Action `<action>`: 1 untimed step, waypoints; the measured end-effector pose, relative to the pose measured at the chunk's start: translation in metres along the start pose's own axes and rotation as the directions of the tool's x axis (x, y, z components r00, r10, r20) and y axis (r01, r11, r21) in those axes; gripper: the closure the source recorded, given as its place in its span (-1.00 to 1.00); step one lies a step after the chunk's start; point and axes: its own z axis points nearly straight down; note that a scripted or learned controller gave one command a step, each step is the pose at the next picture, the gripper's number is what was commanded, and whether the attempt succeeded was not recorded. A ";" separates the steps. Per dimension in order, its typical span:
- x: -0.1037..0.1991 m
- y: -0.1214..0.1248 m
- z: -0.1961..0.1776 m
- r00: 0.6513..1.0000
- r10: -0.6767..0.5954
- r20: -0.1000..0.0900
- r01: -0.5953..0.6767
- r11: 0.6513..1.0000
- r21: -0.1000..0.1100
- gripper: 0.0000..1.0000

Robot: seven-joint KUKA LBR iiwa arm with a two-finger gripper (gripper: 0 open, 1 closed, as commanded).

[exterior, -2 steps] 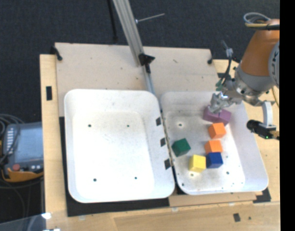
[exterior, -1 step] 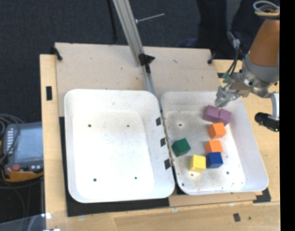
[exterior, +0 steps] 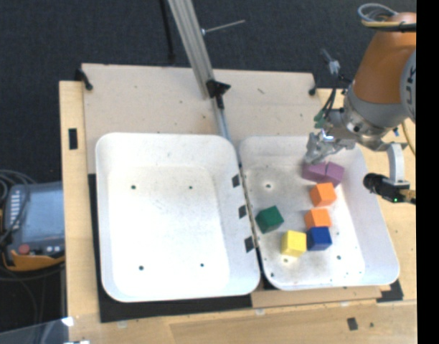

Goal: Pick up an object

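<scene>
My two-finger gripper (exterior: 321,149) is low over the far end of the right shallow white plastic bin (exterior: 370,264), arm coming in from the right, orange band above the wrist. Fingertips sit right at the far edge of the purple block (exterior: 324,170); can't tell if they touch it, and the block is not visibly between them. Finger spacing: can't tell from this angle, the tips blur into the wrist hardware. All pick candidates are in the right bin. Just beside the purple block on its near side is an orange cube (exterior: 323,193), then a second orange cube (exterior: 319,217) touching a blue cube (exterior: 320,237). A yellow cube (exterior: 293,243) sits just beside the blue one on the left. A green cube (exterior: 269,218) lies apart from that cluster, near the divider side of the bin. Left shallow white plastic bin (exterior: 119,213) sits alongside, edges touching. A slanted aluminium rail (exterior: 194,38) crosses the far bench above the bins.
</scene>
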 end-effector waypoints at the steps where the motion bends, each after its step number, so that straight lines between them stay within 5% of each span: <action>1: 0.052 -0.016 -0.010 1.000 -0.001 -0.001 0.001 1.000 0.000 1.00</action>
